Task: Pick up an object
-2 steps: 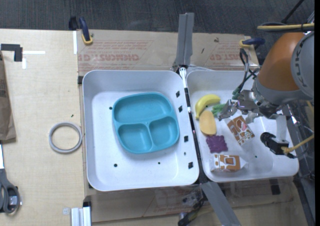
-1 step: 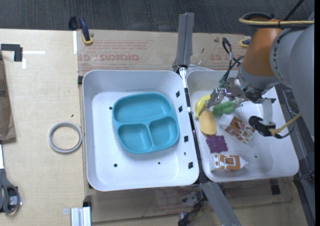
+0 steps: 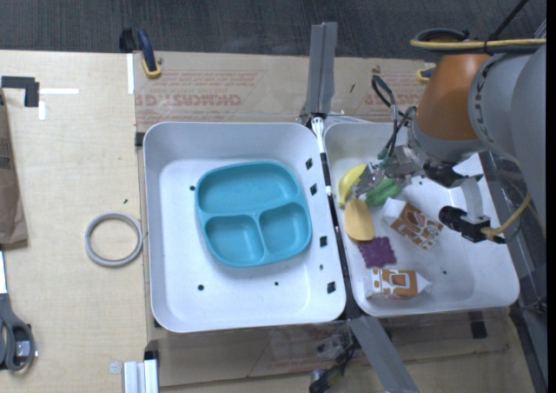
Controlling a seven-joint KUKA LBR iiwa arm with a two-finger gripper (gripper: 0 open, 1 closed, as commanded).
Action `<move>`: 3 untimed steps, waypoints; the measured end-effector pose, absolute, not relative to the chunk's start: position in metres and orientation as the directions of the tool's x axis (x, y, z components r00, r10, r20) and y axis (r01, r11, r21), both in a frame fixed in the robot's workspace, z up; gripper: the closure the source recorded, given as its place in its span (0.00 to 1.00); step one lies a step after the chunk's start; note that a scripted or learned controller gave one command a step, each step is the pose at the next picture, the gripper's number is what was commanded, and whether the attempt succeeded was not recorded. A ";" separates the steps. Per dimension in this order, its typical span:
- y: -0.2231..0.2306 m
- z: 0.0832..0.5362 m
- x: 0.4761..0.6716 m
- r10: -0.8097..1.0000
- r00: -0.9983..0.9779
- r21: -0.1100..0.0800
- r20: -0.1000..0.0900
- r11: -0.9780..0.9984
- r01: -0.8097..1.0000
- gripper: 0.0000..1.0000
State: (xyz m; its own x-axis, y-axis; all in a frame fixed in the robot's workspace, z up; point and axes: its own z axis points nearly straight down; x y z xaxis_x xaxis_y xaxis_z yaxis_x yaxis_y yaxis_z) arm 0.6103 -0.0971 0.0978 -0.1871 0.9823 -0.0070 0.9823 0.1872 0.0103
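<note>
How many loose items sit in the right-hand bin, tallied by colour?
Yellow: 2, a banana-like piece and a rounded yellow piece
Green: 1, green piece by the gripper
Purple: 1, purple piece
Brown and white packets: 2, upper packet and lower packet
Total: 6

I'm looking down on a robotics lab bench: two white bins [image 3: 161, 235] are sitting on taped cardboard [image 3: 217, 91], a clamp [image 3: 146, 50] is gripping the plywood edge, and scissors [image 3: 16, 341] are lying nearby.
</note>
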 end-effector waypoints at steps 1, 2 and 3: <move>-0.112 0.097 0.655 0.999 -0.032 0.009 -0.003 0.032 0.999 0.00; -0.117 0.098 0.629 0.991 -0.137 0.011 -0.005 0.137 0.990 0.00; -0.119 0.108 0.630 0.991 -0.136 0.013 -0.008 0.136 0.991 1.00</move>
State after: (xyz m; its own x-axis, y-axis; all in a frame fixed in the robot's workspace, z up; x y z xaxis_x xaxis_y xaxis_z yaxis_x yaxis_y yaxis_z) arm 0.6303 -0.1194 0.1082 -0.1356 0.9907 -0.0083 0.9907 0.1357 0.0134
